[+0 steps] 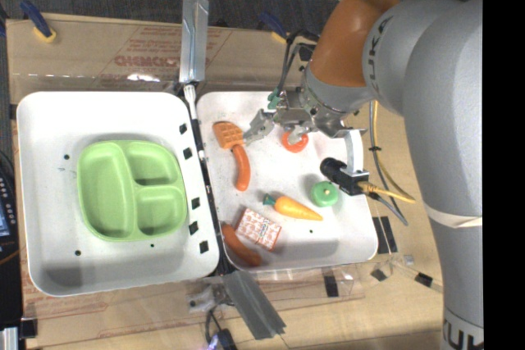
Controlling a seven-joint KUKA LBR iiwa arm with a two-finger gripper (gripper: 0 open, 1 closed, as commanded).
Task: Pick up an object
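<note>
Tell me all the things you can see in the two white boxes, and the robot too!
shallow white plastic bins: 2, white, side by side on the bench.
green plastic divided plate: 1, light green, middle of the left bin.
orange toy waffle: 1, orange, upper left of the right bin.
orange-red toy sausage: 1, just below the waffle.
toy carrot with green top: 1, orange, middle of the right bin.
small round green toy: 1, green, right of the carrot.
red round toy: 1, red-orange, partly under the gripper.
pink patterned toy box: 1, near the front edge.
brown-red toy: 1, front left corner.
grey robot arm with orange band: 1, reaching from the right; its gripper over the right bin.
</note>
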